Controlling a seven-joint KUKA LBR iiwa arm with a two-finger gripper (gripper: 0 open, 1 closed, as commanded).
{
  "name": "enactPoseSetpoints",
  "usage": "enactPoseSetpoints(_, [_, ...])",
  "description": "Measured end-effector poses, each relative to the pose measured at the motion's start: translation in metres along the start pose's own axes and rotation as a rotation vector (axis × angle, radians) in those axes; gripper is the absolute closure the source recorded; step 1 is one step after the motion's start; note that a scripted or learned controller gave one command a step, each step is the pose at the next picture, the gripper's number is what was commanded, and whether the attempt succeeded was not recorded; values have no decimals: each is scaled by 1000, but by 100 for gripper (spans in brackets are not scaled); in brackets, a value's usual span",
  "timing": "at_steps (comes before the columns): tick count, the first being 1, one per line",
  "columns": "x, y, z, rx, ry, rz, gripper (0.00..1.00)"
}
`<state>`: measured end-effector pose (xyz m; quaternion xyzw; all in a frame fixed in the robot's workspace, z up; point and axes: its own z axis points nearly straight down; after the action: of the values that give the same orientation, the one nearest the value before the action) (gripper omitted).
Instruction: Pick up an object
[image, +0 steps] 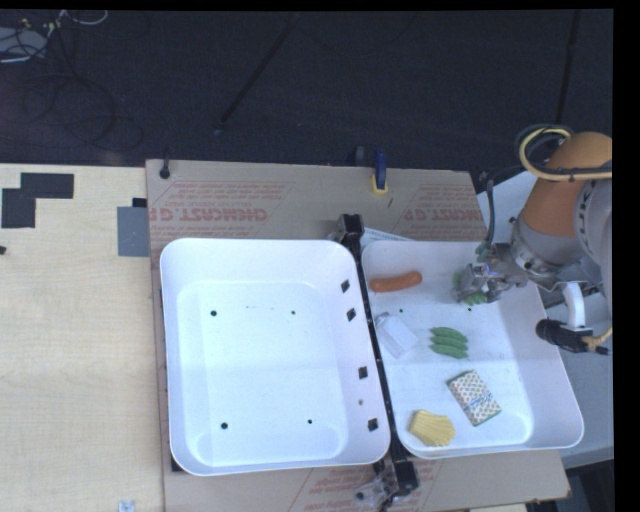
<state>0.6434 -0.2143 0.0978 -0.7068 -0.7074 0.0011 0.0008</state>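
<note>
**Mia:** What was on the left?

**Ben:** The left bin (262, 355), white and shallow. Next to it sat the right bin (545, 400), and they touched along the middle.

**Mia:** What lay in the right one?

**Ben:** An orange hot dog (396, 282) lay near the top, its long side running left to right, the right end tipped up a bit. Below it was a clear plastic piece (394, 335). Then green pea pods (449, 342), also lying left to right. A yellow sponge (432, 428) sat at the bottom, with a patterned little box (473, 396) tilted beside it.

**Mia:** And the gripper (478, 283)?

**Ben:** It hung low over the bin's top right part, well right of the hot dog. I couldn't tell whether it was clenched or let go.
</note>
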Motion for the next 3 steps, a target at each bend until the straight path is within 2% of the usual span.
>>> enactPoseSetpoints(1, [92,-16,-18,-1,5,-6,100])
enactPoseSetpoints(2, [69,-78,-86,-1,1,3,100])
enactPoseSetpoints(3, [109,-129,-67,7,5,2,100])
